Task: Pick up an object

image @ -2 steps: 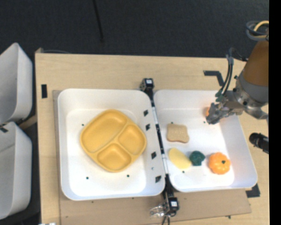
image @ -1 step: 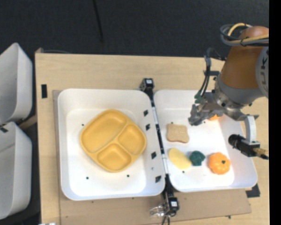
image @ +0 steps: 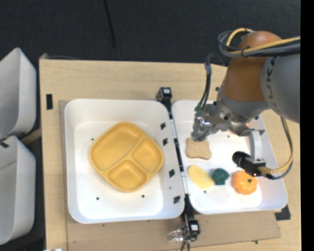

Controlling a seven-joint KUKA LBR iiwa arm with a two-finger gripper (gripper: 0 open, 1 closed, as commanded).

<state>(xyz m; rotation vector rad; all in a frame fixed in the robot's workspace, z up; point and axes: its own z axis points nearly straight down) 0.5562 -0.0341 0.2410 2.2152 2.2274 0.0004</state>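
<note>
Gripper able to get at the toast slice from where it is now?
Probably yes. The gripper hangs just above the toast slice in the right bin; the yellow piece lies apart below.

A yellow three-compartment tray [image: 126,156] lies in the left white bin [image: 78,203] on the tan worktop [image: 115,80], beside the right white bin [image: 275,192], with pale moulded white forms [image: 8,140] at the far left.

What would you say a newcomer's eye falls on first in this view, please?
Probably the yellow divided tray, lying alone in the left bin. Next, the grey arm with its orange band reaching over the right bin, its tool just above the toast slice, with a yellow piece, green piece and orange fruit nearby.
</note>
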